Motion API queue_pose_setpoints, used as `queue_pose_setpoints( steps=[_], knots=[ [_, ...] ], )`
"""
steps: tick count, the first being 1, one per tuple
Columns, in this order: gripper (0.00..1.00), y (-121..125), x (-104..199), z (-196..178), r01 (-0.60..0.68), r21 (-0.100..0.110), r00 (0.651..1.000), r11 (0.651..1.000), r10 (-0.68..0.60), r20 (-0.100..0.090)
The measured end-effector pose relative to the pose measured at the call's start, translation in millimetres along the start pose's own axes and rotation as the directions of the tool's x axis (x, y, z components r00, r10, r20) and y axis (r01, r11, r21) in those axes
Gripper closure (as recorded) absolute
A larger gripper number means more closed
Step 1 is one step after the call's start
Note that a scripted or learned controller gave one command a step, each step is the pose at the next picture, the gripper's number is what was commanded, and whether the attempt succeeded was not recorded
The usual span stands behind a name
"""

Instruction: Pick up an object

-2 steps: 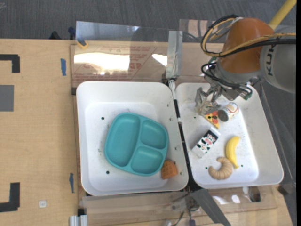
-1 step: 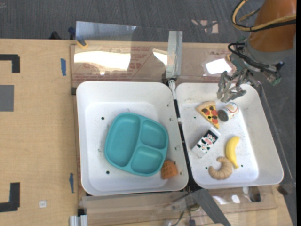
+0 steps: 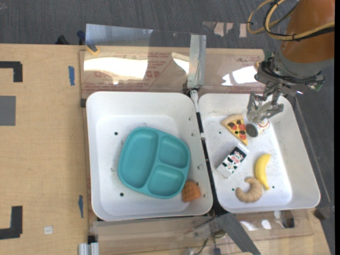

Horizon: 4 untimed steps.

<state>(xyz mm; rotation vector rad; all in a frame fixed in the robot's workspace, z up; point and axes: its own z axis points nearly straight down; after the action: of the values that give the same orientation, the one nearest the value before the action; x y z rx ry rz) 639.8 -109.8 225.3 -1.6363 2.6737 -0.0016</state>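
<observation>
Gripper low in right bin, far side, fingers a little apart, nothing between them. Pizza slice just left of fingertips, likely target. Shift left, centre over slice, straddle narrow width, close only once fully down. Avoid nudging milk carton nearby.
</observation>
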Motion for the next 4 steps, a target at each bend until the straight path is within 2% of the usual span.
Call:
queue_pose_setpoints(
  steps=[1, 2, 3, 4],
  knots=[
    [1.00, 63, 34, -39, 0.402, -0.003, 0.916, 0.916, -0.402, -0.001],
    [1.00, 54, 14, -11, 0.865, -0.003, 0.501, 0.501, -0.865, 0.005],
    [1.00, 17, 50, -33, 0.980, -0.001, 0.199, 0.199, -0.980, 0.004],
    [1.00, 30, 59, 2, 0.768, -0.007, 0.641, 0.641, -0.768, 0.004]
  ],
)
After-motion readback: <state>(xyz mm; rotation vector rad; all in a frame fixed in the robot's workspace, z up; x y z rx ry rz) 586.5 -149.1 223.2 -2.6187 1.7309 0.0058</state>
